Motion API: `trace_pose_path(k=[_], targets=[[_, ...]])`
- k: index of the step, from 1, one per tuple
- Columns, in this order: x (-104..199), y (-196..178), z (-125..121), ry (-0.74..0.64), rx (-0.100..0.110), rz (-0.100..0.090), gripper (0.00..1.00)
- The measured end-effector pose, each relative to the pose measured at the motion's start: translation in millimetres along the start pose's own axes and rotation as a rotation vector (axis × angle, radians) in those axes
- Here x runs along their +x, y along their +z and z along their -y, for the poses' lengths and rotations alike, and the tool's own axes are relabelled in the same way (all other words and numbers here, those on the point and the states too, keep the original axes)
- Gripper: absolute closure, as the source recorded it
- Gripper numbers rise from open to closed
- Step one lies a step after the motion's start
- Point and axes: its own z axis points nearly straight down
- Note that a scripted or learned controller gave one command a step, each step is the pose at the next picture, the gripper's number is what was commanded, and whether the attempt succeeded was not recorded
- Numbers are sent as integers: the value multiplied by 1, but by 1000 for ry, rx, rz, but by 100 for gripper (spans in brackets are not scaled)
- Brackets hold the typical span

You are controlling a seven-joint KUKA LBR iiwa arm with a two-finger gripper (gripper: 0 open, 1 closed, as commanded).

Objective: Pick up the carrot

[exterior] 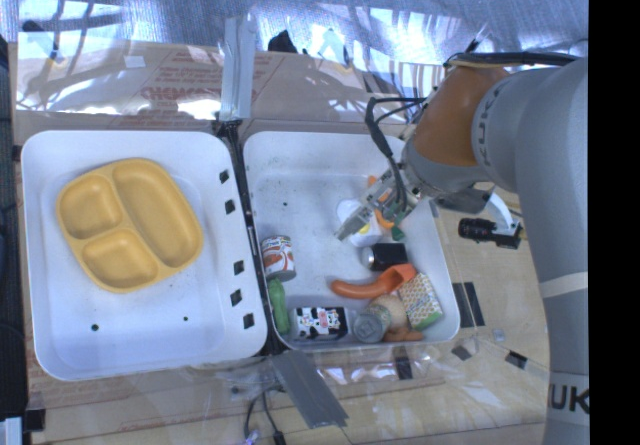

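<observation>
A long orange carrot lies flat near the front of the right bin, its right end against an orange cup-shaped piece. My gripper is low in this bin, above and behind the carrot, with a gap of white floor between them. A small orange and green piece shows right beside the gripper; I cannot make out what it is or whether it is held. The grey arm with its orange band comes in from the right and hides the bin's right wall.
A black object sits between gripper and carrot. Along the front wall lie a small tin, a green item, a black-and-white carton, a silver can and a patterned box. The left bin holds a yellow divided plate.
</observation>
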Motion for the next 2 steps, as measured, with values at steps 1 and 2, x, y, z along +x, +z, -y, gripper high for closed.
trace_pose_path(k=[1, 2], targets=[[-1, -12, -3, -11, -1, 4, 100], [59, -141, -33, 143, -5, 6, 100]])
